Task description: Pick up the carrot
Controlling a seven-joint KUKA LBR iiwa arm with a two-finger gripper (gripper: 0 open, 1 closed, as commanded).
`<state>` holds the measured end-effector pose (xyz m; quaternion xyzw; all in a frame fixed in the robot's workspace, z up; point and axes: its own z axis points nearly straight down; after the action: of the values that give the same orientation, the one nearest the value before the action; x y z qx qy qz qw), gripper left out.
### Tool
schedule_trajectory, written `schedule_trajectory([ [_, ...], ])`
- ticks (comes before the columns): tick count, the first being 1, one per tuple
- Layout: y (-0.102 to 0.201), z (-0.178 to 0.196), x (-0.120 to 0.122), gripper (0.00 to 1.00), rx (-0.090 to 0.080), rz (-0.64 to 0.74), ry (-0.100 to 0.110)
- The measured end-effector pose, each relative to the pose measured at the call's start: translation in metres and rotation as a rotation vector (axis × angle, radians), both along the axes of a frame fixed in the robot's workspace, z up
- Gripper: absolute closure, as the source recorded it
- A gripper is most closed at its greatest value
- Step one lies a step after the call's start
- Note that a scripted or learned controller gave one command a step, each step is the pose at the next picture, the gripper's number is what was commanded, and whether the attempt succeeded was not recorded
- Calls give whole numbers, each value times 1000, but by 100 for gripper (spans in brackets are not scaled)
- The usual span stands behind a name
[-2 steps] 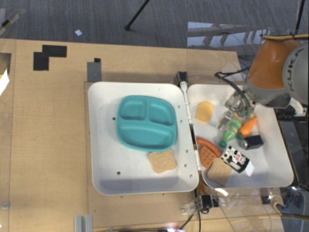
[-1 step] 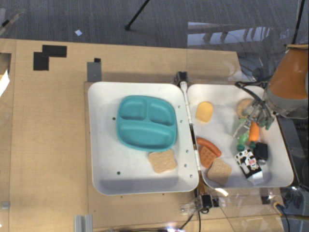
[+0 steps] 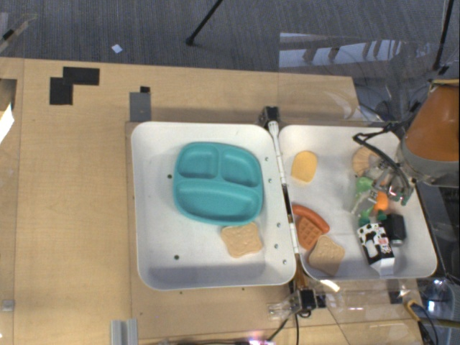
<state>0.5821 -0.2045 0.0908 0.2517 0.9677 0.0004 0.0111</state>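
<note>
At the right edge of the frame the gripper (image 3: 387, 185) hangs low over the right bin (image 3: 338, 146), its tip right at the carrot (image 3: 379, 204), whose orange body and green top lie near the bin's right side. I cannot tell the tool's state. The left bin (image 3: 154, 192) holds a teal divided plate (image 3: 218, 182) and a toast slice (image 3: 241, 240).
</note>
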Motion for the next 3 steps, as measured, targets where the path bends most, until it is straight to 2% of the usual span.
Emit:
schedule_trajectory([
  [1, 1, -3, 72, 0, 5, -102, 16],
  [2, 0, -1, 1, 0, 7, -188, 8],
  [3, 2, 12, 5, 100, 5, -183, -7],
])
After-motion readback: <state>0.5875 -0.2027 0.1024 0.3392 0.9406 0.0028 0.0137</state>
